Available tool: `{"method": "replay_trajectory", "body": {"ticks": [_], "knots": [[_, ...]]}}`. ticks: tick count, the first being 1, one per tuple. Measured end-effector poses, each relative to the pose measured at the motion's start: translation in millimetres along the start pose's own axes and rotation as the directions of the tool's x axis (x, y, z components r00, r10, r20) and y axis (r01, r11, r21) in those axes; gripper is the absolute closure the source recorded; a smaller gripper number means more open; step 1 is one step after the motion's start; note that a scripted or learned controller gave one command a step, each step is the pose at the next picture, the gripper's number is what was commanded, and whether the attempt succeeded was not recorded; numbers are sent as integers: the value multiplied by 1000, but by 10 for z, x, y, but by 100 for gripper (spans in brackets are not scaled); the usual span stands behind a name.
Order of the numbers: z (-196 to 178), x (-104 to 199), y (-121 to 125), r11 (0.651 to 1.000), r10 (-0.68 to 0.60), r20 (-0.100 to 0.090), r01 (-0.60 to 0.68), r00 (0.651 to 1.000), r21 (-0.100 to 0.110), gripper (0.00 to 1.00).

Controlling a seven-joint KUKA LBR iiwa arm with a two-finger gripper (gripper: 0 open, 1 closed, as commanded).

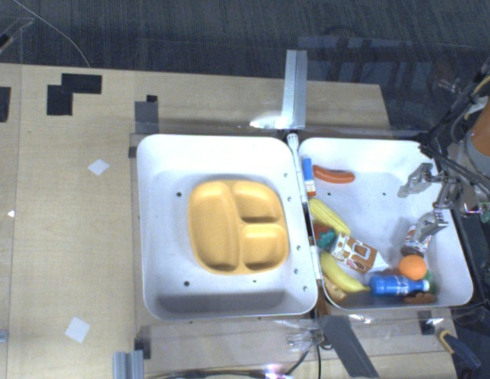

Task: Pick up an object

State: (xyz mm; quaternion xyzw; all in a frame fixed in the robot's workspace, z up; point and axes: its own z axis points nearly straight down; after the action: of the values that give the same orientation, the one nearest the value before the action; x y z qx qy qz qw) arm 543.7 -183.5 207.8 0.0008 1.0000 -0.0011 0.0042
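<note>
Camera view shows me the gripper (426,205) hanging over the right bin (371,158) with its fingers spread wide and nothing between them, one fingertip just above the orange ball (414,268), which sits beside the blue bottle (393,285) and banana (341,275).

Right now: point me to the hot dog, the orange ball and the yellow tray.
hot dog (333,175), camera view, middle of the sausage.
orange ball (414,268), camera view, top of the ball.
yellow tray (217,231), camera view, floor of its large left compartment.
</note>
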Motion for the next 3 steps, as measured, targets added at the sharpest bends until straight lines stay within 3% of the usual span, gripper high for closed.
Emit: {"method": "replay_trajectory", "body": {"ticks": [1,2,3], "knots": [[1118,-642,120,976,217,2,-217,976,-1,0],[725,-155,-197,992,-123,1,123,992,0,0],[1202,-991,-198,997,75,5,-75,997,-1,0]]}}
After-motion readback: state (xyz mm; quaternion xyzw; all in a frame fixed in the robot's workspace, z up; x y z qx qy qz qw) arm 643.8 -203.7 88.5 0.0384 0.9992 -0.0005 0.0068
